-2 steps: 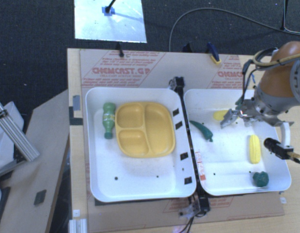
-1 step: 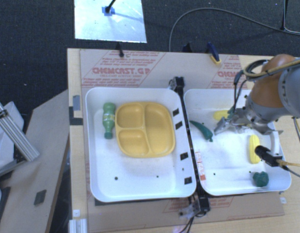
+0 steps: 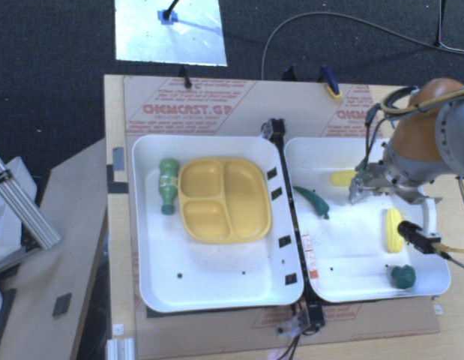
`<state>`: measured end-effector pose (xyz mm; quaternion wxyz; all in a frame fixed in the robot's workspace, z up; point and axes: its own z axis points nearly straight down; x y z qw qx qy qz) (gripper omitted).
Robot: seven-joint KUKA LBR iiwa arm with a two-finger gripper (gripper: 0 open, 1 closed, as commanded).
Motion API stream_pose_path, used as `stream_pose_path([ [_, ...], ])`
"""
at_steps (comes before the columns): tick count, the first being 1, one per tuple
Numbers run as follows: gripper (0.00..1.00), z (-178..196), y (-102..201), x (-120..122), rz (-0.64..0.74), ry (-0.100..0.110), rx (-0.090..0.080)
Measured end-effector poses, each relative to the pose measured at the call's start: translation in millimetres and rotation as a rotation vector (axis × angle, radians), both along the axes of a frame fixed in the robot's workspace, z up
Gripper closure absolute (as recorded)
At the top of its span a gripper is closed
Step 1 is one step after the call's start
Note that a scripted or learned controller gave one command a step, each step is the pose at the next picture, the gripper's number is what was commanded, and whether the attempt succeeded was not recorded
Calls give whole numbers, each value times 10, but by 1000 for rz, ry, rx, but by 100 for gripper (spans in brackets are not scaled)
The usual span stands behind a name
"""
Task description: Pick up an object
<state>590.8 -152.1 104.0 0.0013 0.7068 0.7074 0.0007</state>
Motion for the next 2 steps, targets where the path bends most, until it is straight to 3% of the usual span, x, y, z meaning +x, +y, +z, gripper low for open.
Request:
stream_pose_path([
  [2,100,1068,-133,60,4,-4,-1],
])
